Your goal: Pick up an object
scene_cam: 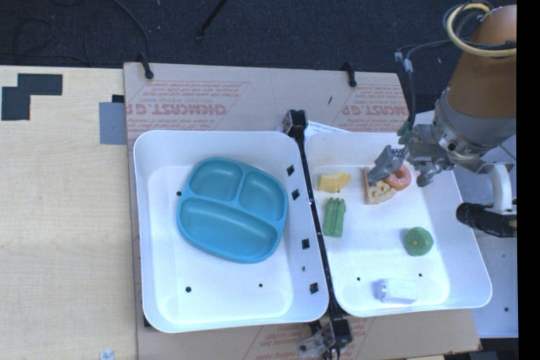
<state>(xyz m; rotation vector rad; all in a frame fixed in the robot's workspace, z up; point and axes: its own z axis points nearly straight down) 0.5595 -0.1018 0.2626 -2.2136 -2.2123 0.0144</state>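
Note:
My gripper (406, 169) hangs over the upper part of the right bin (456, 206), its two grey fingers spread open. A small red-orange piece (400, 178) lies between and just under the fingertips, beside a tan waffle-like piece (378, 190). I cannot tell whether the fingers touch it. Further left lie a yellow piece (334, 181) and an oblong green piece (335, 217). A round green object (417, 241) rests below the gripper, and a small whitish object (396, 291) lies near the front wall.
The left bin (160, 265) holds a blue divided plate (232, 208). A black divider strip (310, 215) runs between the bins. The arm's grey wrist and orange band (485, 72) stand over the right bin's far right corner.

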